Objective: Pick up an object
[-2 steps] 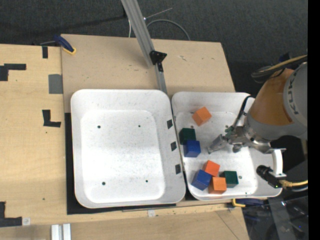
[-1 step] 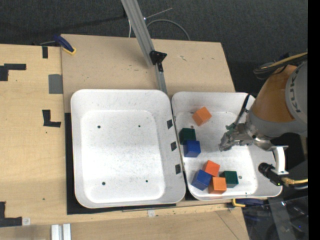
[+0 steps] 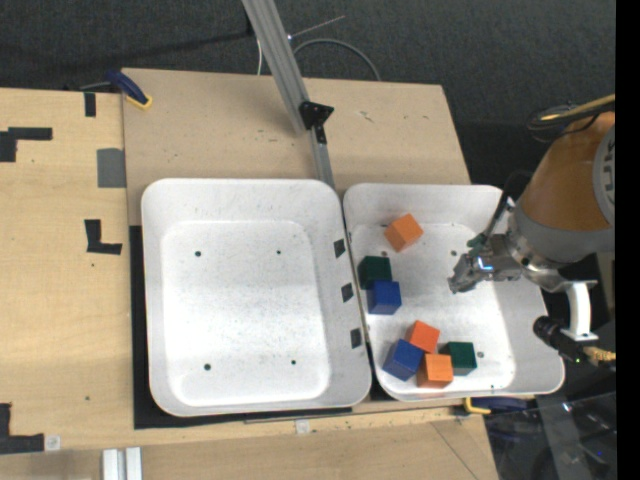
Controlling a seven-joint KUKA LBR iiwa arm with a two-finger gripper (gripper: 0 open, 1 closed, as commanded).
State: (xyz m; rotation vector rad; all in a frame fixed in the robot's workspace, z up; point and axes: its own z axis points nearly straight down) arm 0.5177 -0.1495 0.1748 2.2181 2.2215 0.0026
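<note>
The right bin (image 3: 440,208) holds several small blocks. An orange block (image 3: 404,232) lies near its back. A dark green block (image 3: 375,269) and a blue block (image 3: 386,296) sit by its left wall. At the front lie a blue block (image 3: 404,359), two orange blocks (image 3: 424,335) (image 3: 436,369) and a dark green block (image 3: 461,356). My gripper (image 3: 466,276) hangs over the right part of this bin, above bare floor, right of the blocks. I see nothing between its fingers.
The left bin (image 3: 240,298) lies beside the right one. A grey metal pole (image 3: 285,63) slants across the bench behind the bins. A blue and yellow clamp (image 3: 130,88) lies at the bench's far left corner.
</note>
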